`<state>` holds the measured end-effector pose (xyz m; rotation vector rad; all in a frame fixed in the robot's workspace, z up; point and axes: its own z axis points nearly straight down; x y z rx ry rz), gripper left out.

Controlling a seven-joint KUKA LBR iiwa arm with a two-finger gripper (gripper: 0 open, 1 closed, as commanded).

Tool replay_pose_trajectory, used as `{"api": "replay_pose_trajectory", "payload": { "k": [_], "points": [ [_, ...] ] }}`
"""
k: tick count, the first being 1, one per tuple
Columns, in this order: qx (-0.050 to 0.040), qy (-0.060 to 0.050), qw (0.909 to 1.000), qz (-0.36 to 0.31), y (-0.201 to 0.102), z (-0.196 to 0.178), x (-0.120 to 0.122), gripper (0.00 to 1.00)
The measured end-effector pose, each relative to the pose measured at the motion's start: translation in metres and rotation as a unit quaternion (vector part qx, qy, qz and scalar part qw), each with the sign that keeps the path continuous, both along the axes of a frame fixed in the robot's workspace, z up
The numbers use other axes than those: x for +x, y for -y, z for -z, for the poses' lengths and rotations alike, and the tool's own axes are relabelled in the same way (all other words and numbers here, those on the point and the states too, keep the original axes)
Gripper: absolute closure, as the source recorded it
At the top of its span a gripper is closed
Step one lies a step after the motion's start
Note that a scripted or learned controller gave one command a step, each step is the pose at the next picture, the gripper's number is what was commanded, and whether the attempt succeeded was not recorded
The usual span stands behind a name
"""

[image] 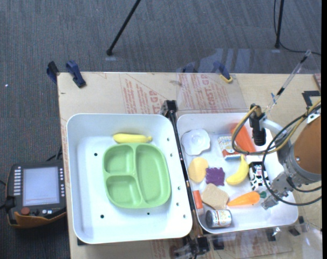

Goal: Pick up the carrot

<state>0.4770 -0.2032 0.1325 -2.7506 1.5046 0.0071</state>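
Note:
The carrot [243,199] is orange with a small green end and lies flat near the front of the right bin [286,217], pointing left to right. My gripper [268,198] hangs low over the bin just to the right of the carrot's green end, at the tip of the grey arm coming in from the right. Whether it touches the carrot is unclear from this angle. A black-and-white patterned piece [256,176] sits just above the carrot.
Around the carrot lie a bread slice [215,196], a can [218,218], a banana [239,171], a purple item [215,175], a lemon [197,169] and a small carton [226,146]. The left bin [82,198] holds a green divided plate [136,175] and a yellow piece [132,138].

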Motion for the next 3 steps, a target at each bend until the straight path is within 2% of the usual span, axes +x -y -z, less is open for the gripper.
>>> {"api": "replay_pose_trajectory", "payload": {
  "k": [1, 2, 3],
  "points": [
    [0.0003, -0.001, 1.0000, 0.001, 0.001, 0.001, -0.001, 0.00],
    [0.0012, -0.003, 0.9996, -0.028, -0.033, 0.048, -0.002, 0.00],
    [-0.0008, -0.004, 0.9825, 0.186, -0.026, 0.047, -0.002, 0.00]
  ]
}}
